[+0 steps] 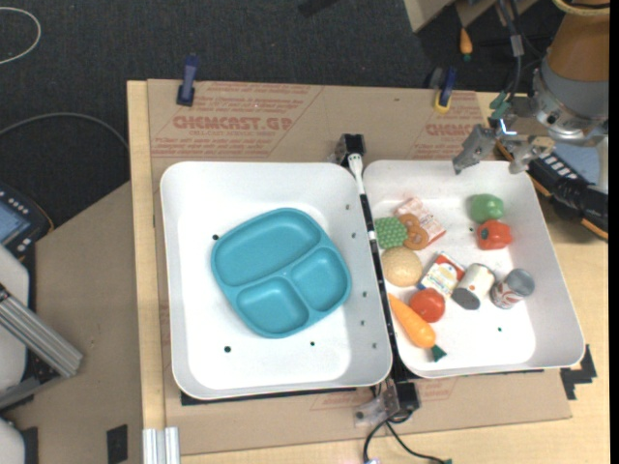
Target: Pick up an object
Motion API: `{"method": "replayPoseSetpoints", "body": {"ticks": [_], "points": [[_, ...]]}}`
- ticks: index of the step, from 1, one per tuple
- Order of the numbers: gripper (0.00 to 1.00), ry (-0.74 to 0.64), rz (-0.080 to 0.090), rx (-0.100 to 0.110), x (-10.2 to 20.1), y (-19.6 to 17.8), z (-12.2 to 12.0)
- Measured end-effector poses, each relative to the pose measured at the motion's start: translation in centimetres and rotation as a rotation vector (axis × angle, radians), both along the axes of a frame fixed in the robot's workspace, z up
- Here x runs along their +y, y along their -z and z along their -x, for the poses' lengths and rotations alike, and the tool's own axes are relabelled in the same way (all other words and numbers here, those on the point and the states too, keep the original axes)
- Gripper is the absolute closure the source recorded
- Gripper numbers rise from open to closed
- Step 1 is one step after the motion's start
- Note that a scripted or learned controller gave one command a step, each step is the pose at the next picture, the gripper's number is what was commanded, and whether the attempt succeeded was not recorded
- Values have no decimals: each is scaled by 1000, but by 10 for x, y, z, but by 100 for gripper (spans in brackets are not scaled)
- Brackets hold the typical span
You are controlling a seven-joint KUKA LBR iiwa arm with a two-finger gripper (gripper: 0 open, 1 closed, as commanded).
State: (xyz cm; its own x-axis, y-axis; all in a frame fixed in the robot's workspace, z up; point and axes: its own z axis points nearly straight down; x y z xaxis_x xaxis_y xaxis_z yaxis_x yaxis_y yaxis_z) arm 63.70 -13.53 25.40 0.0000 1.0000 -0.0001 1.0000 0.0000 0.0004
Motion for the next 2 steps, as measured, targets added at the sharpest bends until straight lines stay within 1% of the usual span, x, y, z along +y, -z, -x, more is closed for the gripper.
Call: {"method": "replayPoseSetpoints", "body": {"ticks": [1,2], "points": [[0,-8,0,-10,78,-70,-12],[100,-2,2,-6,73,-76,-11]]}}
